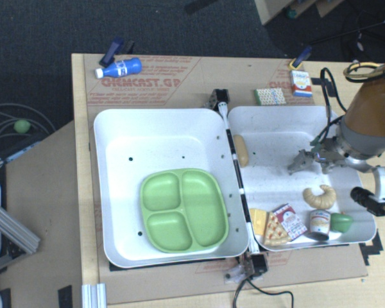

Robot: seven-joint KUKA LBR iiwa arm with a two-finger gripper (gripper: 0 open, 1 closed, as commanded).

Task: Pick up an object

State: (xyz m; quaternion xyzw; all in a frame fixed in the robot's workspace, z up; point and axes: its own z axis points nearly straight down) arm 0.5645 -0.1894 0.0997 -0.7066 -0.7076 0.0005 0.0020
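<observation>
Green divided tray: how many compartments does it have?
3. On the green divided tray in the left bin: one upper-left, one lower-left, and one long compartment down its right side.

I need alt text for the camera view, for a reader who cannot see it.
A grey robot arm's gripper hovers low in the right bin, above a croissant and small food items. The left bin holds a green divided plate.
</observation>
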